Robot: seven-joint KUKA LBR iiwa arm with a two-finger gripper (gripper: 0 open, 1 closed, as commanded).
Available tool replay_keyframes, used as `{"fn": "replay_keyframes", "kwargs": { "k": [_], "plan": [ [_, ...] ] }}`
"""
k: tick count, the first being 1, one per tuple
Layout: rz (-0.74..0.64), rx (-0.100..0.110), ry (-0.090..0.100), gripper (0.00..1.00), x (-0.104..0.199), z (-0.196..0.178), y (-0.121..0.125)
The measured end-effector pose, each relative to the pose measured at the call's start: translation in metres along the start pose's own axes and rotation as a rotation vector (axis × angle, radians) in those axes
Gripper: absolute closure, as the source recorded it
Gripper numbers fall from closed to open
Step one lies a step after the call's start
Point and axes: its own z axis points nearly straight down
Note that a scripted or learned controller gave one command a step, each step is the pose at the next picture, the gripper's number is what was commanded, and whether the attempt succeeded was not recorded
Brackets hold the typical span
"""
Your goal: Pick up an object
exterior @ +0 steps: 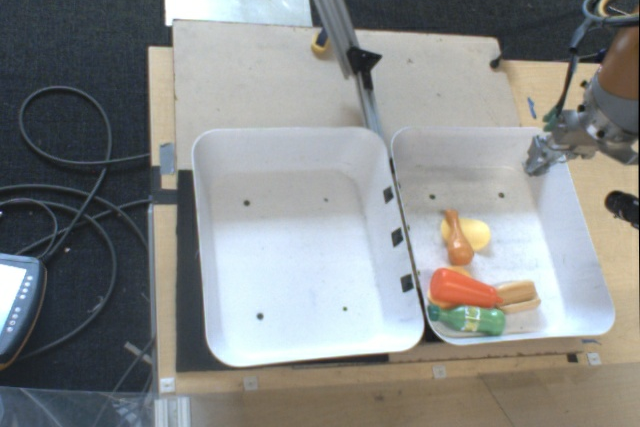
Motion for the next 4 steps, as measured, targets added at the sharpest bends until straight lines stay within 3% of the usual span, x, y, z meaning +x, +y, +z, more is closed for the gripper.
{"fn": "replay_keyframes", "kwargs": {
  "k": [1, 4],
  "plan": [
    [-0.003, 0.002, 0.001, 1.0, -0.001, -0.033, 0.002],
    [-0.009, 0.007, 0.005, 1.0, 0.139, -0.047, -0.022]
  ]
}}
